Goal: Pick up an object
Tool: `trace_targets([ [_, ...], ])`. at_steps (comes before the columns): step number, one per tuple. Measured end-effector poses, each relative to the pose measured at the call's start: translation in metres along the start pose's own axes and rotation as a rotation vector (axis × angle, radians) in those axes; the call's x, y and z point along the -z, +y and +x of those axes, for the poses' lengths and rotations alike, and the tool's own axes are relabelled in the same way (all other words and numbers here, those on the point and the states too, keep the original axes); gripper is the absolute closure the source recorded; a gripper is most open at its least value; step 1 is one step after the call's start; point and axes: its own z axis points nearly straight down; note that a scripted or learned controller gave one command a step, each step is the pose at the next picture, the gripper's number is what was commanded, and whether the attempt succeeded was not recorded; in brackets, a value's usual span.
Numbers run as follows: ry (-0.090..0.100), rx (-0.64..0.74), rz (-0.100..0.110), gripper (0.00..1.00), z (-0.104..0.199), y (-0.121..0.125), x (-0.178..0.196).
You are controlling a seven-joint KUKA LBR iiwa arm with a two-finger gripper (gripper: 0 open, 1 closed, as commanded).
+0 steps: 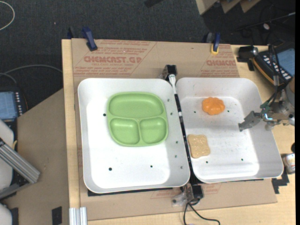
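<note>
The right bin [225,170] served as the landmark. At its near left, just inside the wall it shared with the left bin [93,139], lay a tan slice of bread [198,146], flat on the white floor. The rest of the near half of the right bin's floor was bare, leaving open room toward its near and right walls.

Farther back, at the right bin's right rim, the gripper [248,122] reached in from the right. Its dark fingers pointed left over the floor just inside that rim, and whether they were spread or pressed together could not be told from the view. Nothing showed between them. They stood well apart from the bread and apart from the orange piece [213,106], which sat farther back still, near the middle of the bin's far half. Bare floor lay between the gripper and the orange piece, and more bare floor between the orange piece and the far wall.

Left of the right bin, in the left bin, a green divided plate [138,118] lay in the far half, with one wide compartment at the back and two smaller ones in front. Its right edge was near the shared wall. The near part of the left bin's floor was open.

Both bins sat on a cardboard sheet [117,55] that ran out beyond the right bin's far wall.
</note>
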Motion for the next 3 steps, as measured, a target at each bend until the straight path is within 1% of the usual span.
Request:
trace_targets([
  [1,0.012,0.006,-0.003,0.00,-0.023,0.070,-0.121],
  [2,0.000,0.012,0.022,0.00,0.017,0.125,-0.117],
  [3,0.001,0.002,-0.007,0.00,0.062,0.037,0.023],
])
